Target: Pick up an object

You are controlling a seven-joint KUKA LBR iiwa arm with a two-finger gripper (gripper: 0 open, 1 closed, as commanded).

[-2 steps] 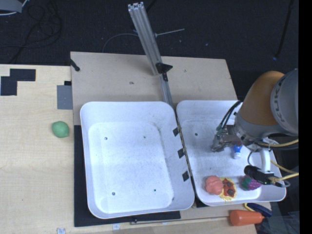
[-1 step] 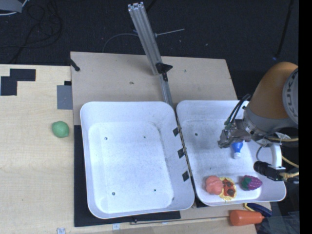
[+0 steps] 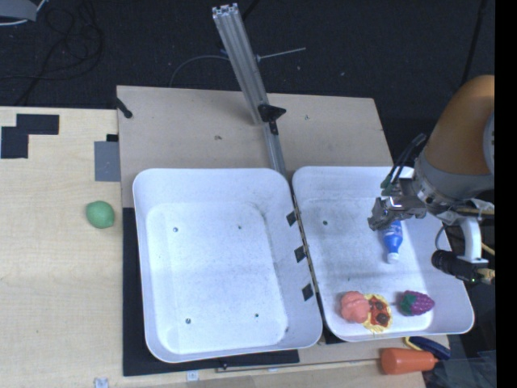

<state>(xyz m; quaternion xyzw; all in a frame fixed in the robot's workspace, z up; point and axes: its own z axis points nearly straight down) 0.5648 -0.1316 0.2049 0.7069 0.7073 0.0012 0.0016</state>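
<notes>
My gripper (image 3: 387, 214) is over the right bin (image 3: 339, 241), near its right side. A small blue bottle with a white cap (image 3: 393, 242) lies directly below it, and the bottle's upper end meets the gripper's tip. Along the bin's front edge are a pink lumpy toy (image 3: 352, 306), a yellow and red toy (image 3: 378, 314) and a purple bunch of grapes (image 3: 415, 302). The arm's orange band (image 3: 464, 132) rises behind the gripper at the right.
The left bin (image 3: 153, 192) adjoins the right one, joined by black clips (image 3: 300, 253). A green ball (image 3: 100, 214) rests on the wooden bench at far left. An orange carrot-like toy (image 3: 406, 360) lies outside the right bin's front. A slanted metal bar (image 3: 246, 67) stands behind the bins.
</notes>
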